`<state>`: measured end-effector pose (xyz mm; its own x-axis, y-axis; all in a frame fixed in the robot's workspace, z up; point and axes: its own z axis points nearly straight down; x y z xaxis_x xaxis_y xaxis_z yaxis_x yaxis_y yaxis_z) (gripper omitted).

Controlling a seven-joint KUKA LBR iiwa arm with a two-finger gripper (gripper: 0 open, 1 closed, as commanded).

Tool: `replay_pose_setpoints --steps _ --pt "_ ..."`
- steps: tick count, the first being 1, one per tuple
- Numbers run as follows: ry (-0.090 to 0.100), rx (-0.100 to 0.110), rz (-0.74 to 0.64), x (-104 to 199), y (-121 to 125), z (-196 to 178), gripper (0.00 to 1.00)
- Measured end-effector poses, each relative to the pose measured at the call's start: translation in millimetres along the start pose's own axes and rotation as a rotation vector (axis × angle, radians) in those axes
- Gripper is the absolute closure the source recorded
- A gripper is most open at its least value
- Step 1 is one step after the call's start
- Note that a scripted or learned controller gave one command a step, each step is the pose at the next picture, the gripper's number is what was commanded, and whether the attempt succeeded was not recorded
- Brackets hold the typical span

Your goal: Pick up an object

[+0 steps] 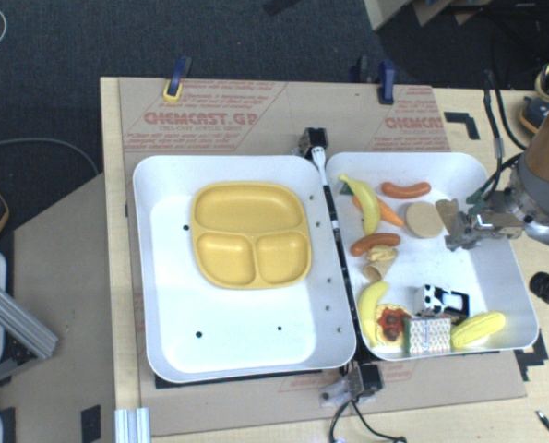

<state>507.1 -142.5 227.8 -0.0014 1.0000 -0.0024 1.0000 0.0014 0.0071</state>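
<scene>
The gripper (454,224) hangs low over the right bin (495,275), near its right edge, fingers spread and nothing between them. So this looks like the approach step, pre-grasp. No target is named (any object counts); the closest candidate is the tan round disc (423,220), just beside the fingertips toward the bin's middle.

Next move, I'd judge: shift slightly toward the disc, drop, close. It lies flat, so a pinch may slip.

Clutter nearby: a sausage (406,190) near the far edge, a banana (366,203) w/ a carrot (391,216) by the left wall, and a second sausage (375,244) mid-bin. A corn cob (478,329) and black-and-white toy (443,301) sit toward the near right corner. The left bin (163,321) carries a yellow divided plate (252,233).
</scene>
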Motion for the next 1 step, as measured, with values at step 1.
replay_pose_setpoints --steps 1 --pt "0.002 0.003 -0.005 42.9 21.7 -2.4 1.00"
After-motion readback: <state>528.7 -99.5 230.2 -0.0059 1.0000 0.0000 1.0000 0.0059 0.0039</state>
